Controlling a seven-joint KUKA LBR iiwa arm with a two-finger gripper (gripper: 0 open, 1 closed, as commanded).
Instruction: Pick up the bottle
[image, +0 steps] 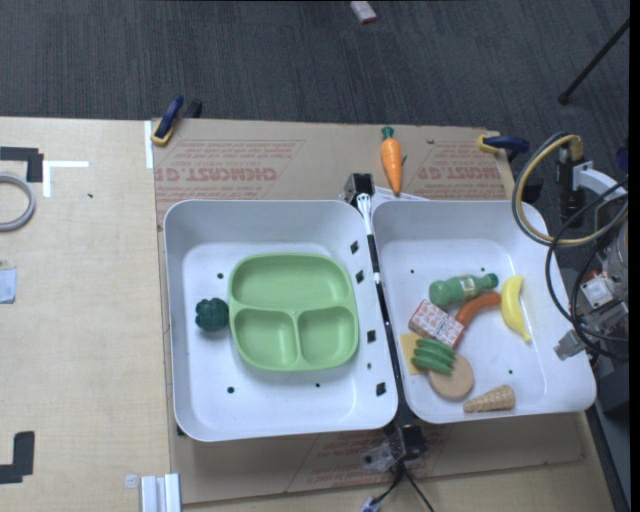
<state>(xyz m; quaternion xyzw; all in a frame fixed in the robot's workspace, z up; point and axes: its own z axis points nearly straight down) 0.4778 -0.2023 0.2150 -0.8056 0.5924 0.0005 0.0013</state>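
The bottle (462, 289) is green with a pale label and a dark cap. It lies on its side in the right bin (530, 385), near the middle, with its cap pointing right. An orange-red sausage (477, 306) lies right below it, touching or nearly touching. A yellow banana (515, 307) lies just to its right.
The right bin also holds a red cracker box (436, 324), a green pickle (433, 355), a round cookie (452, 380) and a cone (489, 400). In the left bin (190, 400) are a green divided plate (295, 310) and broccoli (211, 315). A carrot (390, 160) lies behind the bins. Cables (570, 230) hang at the right.
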